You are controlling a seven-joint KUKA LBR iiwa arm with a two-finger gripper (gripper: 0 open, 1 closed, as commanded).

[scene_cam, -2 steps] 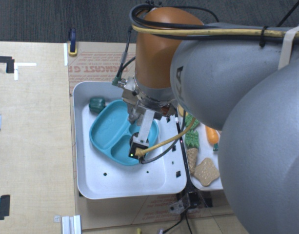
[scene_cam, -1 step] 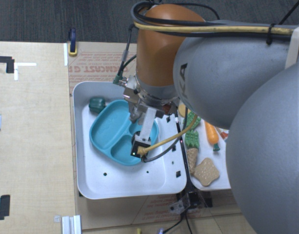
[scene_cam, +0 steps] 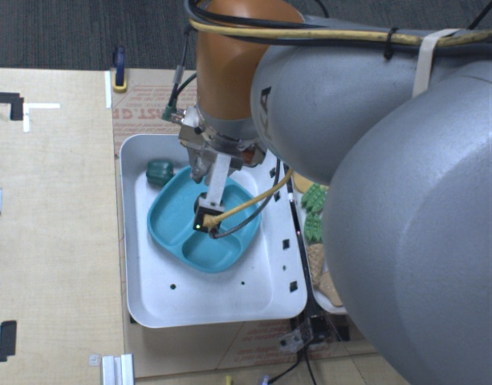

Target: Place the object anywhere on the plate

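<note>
**Plate** (scene_cam: pixel 177 231): teal and divided, lying flat in the left bin (scene_cam: pixel 149 295) at centre-left of frame. It is the receiving surface.

**Object** (scene_cam: pixel 159 172): small and dark teal, in the same bin just beside the plate's upper-left rim and not on the plate. Judged to be the piece still to be placed.

**Gripper** (scene_cam: pixel 199 169): hangs over the plate's upper edge, just right of the object, probably to reach it. Whether it is spread or closed cannot be told, and nothing is seen held.

**Green pieces** (scene_cam: pixel 313 211): right of the plate, partly hidden by the arm (scene_cam: pixel 390 175).

A blue divided plate (scene_cam: pixel 172 224) lies in the left bin (scene_cam: pixel 153 295), a small teal object (scene_cam: pixel 159 171) beside its rim.
</note>
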